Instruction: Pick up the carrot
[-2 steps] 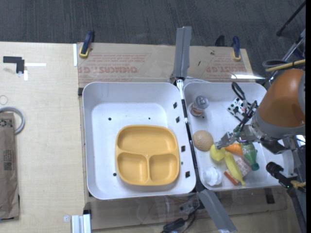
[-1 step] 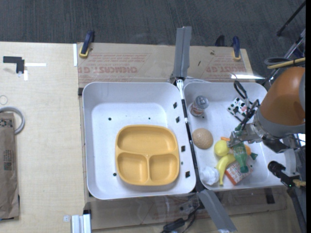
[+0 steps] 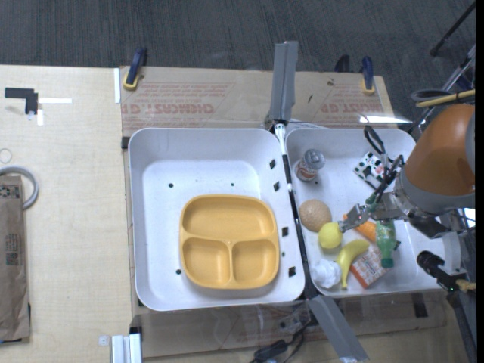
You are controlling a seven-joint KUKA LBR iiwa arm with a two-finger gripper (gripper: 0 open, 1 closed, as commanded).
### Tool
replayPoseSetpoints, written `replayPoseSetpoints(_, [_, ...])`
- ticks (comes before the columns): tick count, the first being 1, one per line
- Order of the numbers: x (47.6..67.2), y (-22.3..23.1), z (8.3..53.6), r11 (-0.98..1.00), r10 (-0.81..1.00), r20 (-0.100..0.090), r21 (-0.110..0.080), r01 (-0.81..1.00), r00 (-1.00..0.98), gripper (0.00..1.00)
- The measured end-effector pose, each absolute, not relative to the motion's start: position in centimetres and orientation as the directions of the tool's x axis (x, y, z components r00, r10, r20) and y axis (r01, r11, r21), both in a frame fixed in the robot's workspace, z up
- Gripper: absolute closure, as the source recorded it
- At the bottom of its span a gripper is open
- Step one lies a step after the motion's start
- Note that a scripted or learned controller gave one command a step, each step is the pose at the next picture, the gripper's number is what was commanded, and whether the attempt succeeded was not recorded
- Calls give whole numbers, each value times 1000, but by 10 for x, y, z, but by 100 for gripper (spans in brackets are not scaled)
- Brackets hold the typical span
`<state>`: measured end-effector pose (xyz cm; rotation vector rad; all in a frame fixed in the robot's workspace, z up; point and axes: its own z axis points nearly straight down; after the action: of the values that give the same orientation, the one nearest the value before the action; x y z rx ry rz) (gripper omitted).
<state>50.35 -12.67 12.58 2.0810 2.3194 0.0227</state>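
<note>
The carrot [image 3: 364, 229], short and orange, lies in the right bin [image 3: 344, 146], between the lemon [image 3: 330, 235] and a green bottle [image 3: 386, 240]. My gripper [image 3: 361, 216] reaches in from the right, low over the carrot's upper end and touching or nearly touching it. The arm's orange band [image 3: 450, 153] and grey wrist hang over the bin's right side and hide part of it.
The right bin also holds a small can [image 3: 310, 165], a brown round fruit [image 3: 315, 214], a banana [image 3: 349, 257], a white crumpled item [image 3: 327, 273], a red snack packet [image 3: 368, 267] and a black-and-white object [image 3: 369, 166]. The left bin [image 3: 151, 203] holds a yellow divided tray [image 3: 229, 240].
</note>
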Motion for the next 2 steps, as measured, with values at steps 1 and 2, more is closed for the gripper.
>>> replayPoseSetpoints(1, [534, -139, 93, 389, 921, -3, 3, 921, -389, 0])
replayPoseSetpoints(2, [535, -140, 102, 386, 923, -5, 5, 923, -386, 100])
